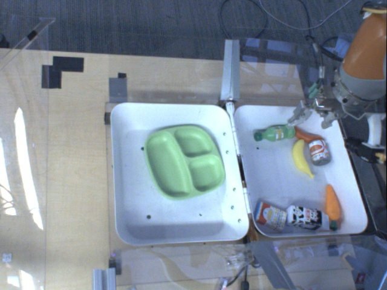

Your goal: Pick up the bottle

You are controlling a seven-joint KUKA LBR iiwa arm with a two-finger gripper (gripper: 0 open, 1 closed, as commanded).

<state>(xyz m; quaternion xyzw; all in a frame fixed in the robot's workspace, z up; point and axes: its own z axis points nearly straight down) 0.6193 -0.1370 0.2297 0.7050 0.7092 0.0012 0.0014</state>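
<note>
A small green bottle (275, 133) with a yellow label lies on its side in the right bin (272, 180), near the far wall, cap pointing left. A second, larger bottle (289, 217) with a black-and-white pattern and an orange-red end lies along the bin's near wall. My gripper (314, 116) hangs over the bin's far right corner, just up and right of the green bottle. Its two fingers (300, 112) stand spread apart with nothing between them.
An orange-lidded can (318, 151), a yellow banana (302, 159) and a carrot (332, 205) share the right bin. A green divided plate (184, 160) sits in the left bin (130, 216). Cables run behind the bins.
</note>
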